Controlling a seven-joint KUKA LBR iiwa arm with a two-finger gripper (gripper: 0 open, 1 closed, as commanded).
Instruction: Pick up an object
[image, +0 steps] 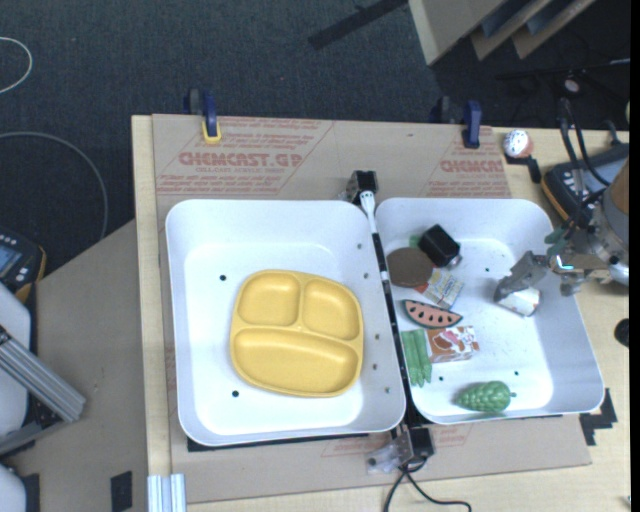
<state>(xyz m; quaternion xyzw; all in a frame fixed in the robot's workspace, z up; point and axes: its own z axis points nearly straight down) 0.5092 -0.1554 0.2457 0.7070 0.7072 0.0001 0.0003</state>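
The gripper (522, 288) is low over the right bin (575, 370), in its right part, and the arm comes in from the right edge. Its two grey fingers (520, 272) point to the left and downward, and they stand a little apart. A small white object (524, 300) lies just under the fingertips; I cannot tell if it is between them or only beneath them on the bin floor.

All other places are given from the watermelon slice (433, 314), which lies in the left part of the right bin. Above it are a brown disc (407, 266) and a black block (438, 244). Just below it is a red packet (452, 343), and to the lower left a green strip (415, 358). Further below, near the front wall, is a green bumpy fruit (485, 397). Well to the left, in the left bin (190, 300), lies a yellow tray (297, 333).
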